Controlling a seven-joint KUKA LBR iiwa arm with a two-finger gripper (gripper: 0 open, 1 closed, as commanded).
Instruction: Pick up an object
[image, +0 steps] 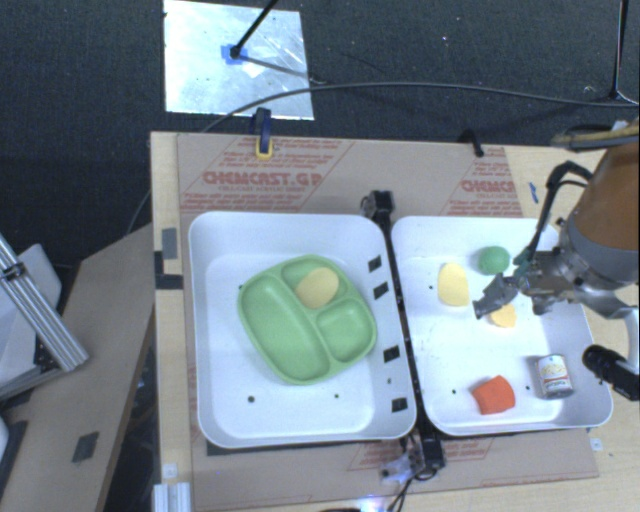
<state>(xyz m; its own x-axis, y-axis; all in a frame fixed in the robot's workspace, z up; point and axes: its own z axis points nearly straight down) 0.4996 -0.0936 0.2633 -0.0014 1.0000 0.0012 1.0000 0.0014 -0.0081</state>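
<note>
Hidden or unclear: my gripper (492, 300) hangs low over the right bin (430, 395); whether its jaws stand wide or narrow, I cannot tell. A small yellow piece (504, 318) lies partly under it, shape unclear.

Right bin, other items: yellow wedge (453, 284), green ball (492, 260), orange block (493, 394), small can (553, 376), label unreadable.

Left bin (215, 400): green divided tray (285, 335), a yellow lump (318, 287) in its upper compartment.

Surface: cardboard sheet (330, 175) under both bins, red print. Beyond: dark carpet (70, 120), a shiny foil square (200, 60).
</note>
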